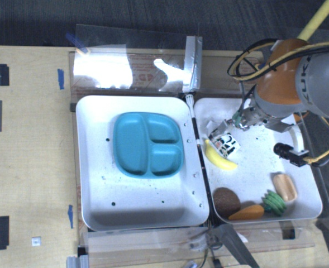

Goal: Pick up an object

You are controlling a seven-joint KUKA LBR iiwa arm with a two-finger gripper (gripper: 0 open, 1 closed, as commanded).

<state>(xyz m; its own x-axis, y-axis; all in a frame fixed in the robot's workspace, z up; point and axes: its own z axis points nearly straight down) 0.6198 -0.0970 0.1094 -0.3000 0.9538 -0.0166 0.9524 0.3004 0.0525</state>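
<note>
Objects for picking lie in the right bin (315, 202), and I count five of them. One yellow banana (219, 157) lies near the bin's left wall, slanted, with its lower end pointing toward the middle of the bin. One small white item with black marks (228, 144) sits just beside the banana's upper part; whether they touch I cannot tell. At the bottom of this bin there is one dark brown round object (226, 200), and one orange carrot (247, 212) lies against its lower right side. The carrot has a green leafy top (275, 201). One tan, bun-like piece (285, 186) lies just beside the green top, toward the right wall.

The left bin (97, 205) holds one blue plate with three compartments (148, 144), placed around the middle of the bin, a little toward the top.

The grey arm with the orange band (281, 74) reaches in from the right, over the upper part of the right bin. The gripper (224, 133) points down and left, very near the white item with black marks. How far apart the fingers are, or whether something is between them, I cannot tell.

One black part on a cable (289, 152) hangs over the right side of the bin.
</note>
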